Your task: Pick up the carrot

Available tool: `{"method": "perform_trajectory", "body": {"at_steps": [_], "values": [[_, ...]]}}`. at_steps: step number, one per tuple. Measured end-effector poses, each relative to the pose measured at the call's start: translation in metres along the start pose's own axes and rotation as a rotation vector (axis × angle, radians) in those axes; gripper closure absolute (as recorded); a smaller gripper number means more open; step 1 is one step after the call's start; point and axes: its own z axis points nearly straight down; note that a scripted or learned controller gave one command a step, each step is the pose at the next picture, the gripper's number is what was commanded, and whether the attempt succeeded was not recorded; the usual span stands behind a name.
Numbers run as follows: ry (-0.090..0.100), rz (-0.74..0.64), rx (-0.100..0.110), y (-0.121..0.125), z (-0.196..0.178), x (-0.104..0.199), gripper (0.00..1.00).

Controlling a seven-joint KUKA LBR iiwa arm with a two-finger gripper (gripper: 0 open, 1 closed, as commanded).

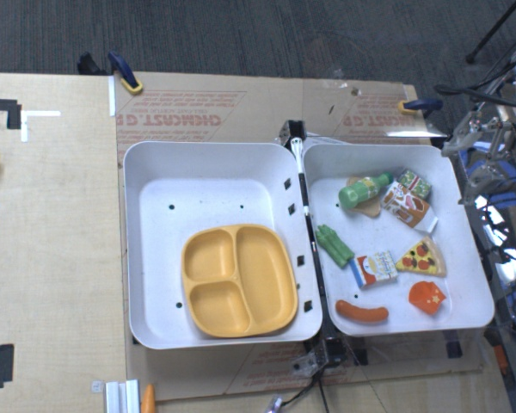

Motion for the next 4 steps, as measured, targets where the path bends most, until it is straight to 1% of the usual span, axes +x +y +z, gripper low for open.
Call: {"method": "perform_trajectory", "body": {"at_steps": [1,2,3,4], "values": [[0.000,-0.029,0.000,0.085,0.198,0.060,0.00],[-0.002,-0.208,0.001,0.023,0.196,0.067,0.00],[0.000,-0.069,0.000,0.014,0.197,0.084,0.00],[0.001,-0.082,-0.002,0.081,0.197,0.118,0.00]]}}
